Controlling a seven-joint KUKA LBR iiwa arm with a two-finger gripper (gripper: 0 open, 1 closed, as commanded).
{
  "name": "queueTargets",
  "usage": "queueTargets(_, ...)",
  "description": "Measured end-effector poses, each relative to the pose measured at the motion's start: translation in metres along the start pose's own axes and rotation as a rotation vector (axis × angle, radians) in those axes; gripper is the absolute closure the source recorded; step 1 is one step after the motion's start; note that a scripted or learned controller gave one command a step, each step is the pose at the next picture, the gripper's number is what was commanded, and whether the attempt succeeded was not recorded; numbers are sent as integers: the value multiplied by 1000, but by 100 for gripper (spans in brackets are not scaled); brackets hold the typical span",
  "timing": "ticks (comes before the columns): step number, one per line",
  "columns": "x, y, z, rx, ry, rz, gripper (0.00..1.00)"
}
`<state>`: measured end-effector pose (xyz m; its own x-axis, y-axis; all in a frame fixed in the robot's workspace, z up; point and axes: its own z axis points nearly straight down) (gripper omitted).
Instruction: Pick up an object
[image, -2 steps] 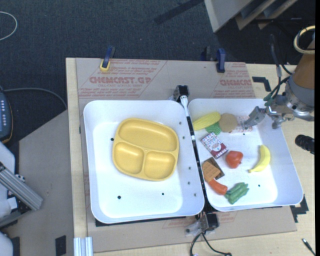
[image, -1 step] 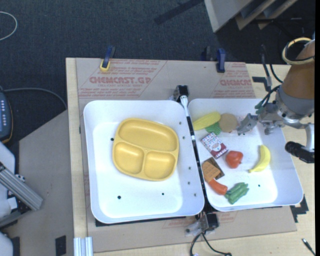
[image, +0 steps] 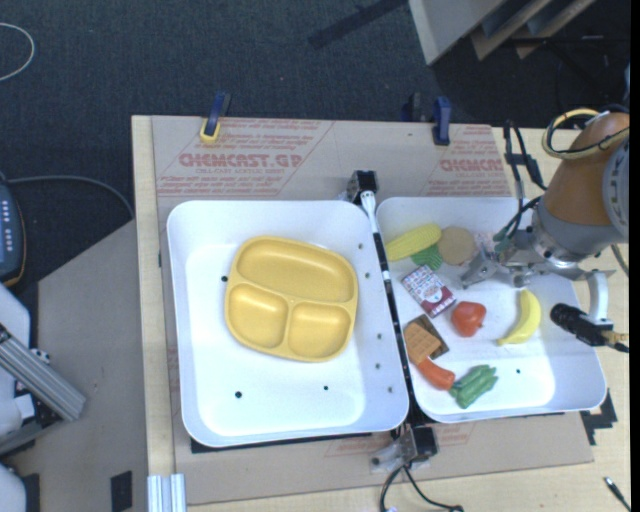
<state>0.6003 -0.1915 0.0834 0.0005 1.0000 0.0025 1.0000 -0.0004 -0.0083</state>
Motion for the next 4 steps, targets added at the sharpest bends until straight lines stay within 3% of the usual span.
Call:
queueTargets(1, 0, 0, -1, -6, -1, 0, 0)
queueTargets(2, 0, 1, -12, -9, -3, 1, 100)
queueTargets(4, -1, -11, -126, -17, -6, -1, 100)
